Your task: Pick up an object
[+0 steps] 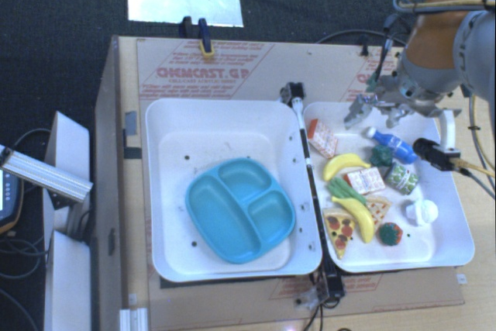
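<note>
While the claw (377,111) hangs spread, toy food (364,198) crowds the right bin (457,244), a blue tray (240,209) the left.

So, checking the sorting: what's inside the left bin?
One blue divided plate lies in the left bin, its compartments bare. The bin floor under the plate is covered.

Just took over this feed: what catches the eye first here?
A blue divided plate lies alone in the left bin. The right bin is crowded with toy food: bananas, pizza slices, a blue bottle. The claw hangs open over that bin's far edge.
</note>
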Controlling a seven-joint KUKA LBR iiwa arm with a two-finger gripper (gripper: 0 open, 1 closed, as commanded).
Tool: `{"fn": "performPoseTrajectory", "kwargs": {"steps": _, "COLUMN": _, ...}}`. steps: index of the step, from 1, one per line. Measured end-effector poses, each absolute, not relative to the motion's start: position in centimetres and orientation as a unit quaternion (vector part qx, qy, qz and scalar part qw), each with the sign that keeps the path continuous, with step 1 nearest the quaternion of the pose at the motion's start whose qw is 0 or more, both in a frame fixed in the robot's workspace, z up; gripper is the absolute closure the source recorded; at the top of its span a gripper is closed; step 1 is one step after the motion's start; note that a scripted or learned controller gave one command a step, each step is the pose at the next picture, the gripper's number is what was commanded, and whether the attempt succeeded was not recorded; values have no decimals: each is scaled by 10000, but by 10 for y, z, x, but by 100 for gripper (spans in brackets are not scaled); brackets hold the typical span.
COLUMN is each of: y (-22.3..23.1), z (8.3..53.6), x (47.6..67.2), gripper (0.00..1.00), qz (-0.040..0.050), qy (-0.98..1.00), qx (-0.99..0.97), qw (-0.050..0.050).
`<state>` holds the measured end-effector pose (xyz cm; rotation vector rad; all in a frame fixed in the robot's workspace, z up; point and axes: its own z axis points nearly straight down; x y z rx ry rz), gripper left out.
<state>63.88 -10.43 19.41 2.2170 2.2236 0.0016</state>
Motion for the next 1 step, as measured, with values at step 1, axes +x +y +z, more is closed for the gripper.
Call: {"fn": "performPoseTrajectory", "kwargs": {"steps": 1, "y": -129, "z": 140, "x": 658, "gripper": 0, "qz": -1, "qy": 7074, "qx": 7068, "qw": 7}}
